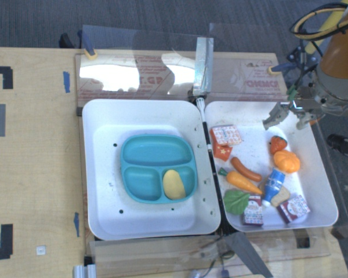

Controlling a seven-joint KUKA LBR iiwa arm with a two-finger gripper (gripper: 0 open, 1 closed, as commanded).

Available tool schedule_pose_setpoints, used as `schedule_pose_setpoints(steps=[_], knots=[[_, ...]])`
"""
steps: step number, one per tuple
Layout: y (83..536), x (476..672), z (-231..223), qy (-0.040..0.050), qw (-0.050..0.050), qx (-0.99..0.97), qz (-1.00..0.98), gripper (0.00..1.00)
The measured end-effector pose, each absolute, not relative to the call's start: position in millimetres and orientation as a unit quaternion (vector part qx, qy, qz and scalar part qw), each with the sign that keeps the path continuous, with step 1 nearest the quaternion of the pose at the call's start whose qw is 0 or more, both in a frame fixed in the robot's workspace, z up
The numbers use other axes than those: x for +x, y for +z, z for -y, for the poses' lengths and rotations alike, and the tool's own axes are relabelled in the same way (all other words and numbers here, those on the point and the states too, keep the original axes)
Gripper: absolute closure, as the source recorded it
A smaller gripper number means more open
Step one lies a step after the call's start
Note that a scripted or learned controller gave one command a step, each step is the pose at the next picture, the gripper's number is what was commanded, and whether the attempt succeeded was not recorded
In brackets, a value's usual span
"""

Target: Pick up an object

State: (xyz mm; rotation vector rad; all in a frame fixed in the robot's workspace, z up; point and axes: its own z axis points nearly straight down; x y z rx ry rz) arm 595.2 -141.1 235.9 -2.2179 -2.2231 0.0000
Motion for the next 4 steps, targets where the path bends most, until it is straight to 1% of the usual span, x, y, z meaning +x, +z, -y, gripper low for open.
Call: schedule_pose_setpoints(steps=[1,2,3,4], knots=[[88.6,606.1,144.6,-0.0025,-0.004,-0.667,0.745,0.00],[87.7,535.3,137.6,-0.0016,-0.002,-0.631,0.776,0.00],[99.7,537.9,138.9,-0.0035,-0.006,-0.632,0.775,1.00],[219.4,564.9,51.9,-0.0048,-0.004,-0.640,0.769,1.00]])
